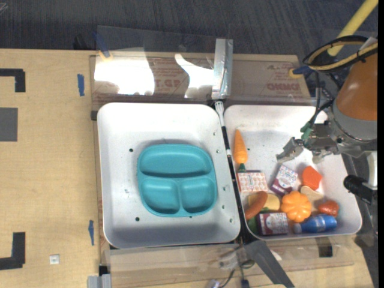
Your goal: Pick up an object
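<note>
Toys (288, 203) crowded along right bin (264, 125) near edge, far half bare.

The grey arm (360, 110) reached in from the right, its orange band uppermost, wrist angled down and leftward. The gripper (300, 150) hung low, its fingers spread apart.

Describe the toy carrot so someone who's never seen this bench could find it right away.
Look at the right-hand white bin, the one with the pile of toy food. Along its left wall, next to the divider between the two bins, the carrot lies alone, above the pile. It is a slim orange taper, unlike the round, ribbed orange pumpkin down in the heap.
</note>
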{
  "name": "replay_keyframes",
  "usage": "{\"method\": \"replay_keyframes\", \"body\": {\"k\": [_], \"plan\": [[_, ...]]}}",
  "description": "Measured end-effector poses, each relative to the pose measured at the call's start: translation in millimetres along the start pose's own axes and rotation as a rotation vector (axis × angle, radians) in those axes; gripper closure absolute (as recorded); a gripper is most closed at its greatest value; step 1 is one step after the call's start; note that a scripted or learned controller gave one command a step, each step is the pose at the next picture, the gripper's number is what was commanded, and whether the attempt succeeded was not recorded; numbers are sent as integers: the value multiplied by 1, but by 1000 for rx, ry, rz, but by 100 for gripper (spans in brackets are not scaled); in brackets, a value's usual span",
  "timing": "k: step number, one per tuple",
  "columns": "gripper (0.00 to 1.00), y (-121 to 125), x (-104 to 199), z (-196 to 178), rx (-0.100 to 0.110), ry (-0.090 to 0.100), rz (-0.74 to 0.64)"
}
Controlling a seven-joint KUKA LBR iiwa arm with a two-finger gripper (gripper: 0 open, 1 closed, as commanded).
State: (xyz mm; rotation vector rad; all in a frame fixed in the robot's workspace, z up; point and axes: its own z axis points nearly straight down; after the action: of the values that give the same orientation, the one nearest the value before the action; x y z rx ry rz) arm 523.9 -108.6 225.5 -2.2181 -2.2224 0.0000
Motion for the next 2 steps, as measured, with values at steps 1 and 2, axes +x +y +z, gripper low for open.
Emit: {"method": "replay_keyframes", "body": {"k": [1, 2], "plan": [[0, 102, 4, -22, -2, -1, 249], [0, 66, 11, 100, 10, 0, 141]]}}
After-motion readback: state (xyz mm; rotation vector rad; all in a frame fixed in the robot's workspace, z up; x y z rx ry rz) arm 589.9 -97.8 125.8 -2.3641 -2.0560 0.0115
